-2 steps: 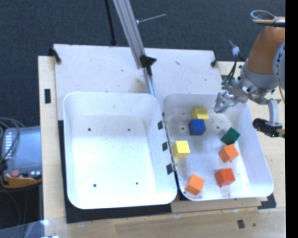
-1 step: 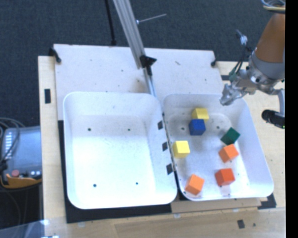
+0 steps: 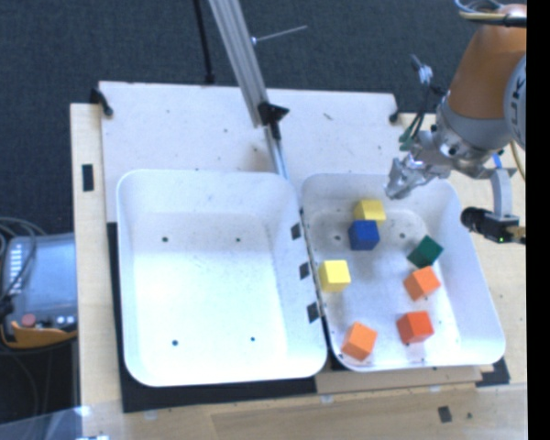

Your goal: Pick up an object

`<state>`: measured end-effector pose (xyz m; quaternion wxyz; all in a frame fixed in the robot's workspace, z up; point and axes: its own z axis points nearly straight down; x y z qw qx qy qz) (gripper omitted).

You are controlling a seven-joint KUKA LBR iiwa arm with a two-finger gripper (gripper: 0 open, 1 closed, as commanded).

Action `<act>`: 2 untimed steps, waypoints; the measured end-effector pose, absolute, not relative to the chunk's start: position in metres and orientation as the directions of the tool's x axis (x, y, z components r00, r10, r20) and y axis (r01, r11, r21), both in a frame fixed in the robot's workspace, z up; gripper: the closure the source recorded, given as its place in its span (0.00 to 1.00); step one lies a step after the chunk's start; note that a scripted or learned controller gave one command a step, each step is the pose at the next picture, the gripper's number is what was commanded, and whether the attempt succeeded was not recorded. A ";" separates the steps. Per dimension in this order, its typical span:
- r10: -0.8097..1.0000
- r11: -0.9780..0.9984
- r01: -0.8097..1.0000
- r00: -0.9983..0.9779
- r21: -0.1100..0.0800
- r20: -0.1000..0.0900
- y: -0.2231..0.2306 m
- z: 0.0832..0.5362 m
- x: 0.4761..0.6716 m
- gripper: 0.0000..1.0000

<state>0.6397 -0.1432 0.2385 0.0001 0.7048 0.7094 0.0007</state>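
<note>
Presently the gripper (image 3: pixel 401 183) hangs over the far rim of the right bin (image 3: pixel 481 291), holding nothing that can be seen; how far it is open cannot be told from this slant. Nearest is the yellow cube (image 3: pixel 369 211), just nearward and left, touching the blue cube (image 3: pixel 364 236).

yellow cubes: one (image 3: pixel 369 211) at the right bin's back, touching the blue cube (image 3: pixel 364 236); one (image 3: pixel 335 274) by its left wall
green cube (image 3: pixel 425 250): right side
orange cubes (image 3: pixel 422 283) (image 3: pixel 358 340): right, front-left
red cube (image 3: pixel 414 326): front
</note>
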 end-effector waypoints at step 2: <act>1.000 0.006 1.000 -0.006 -0.002 0.001 -0.039 0.222 0.632 1.00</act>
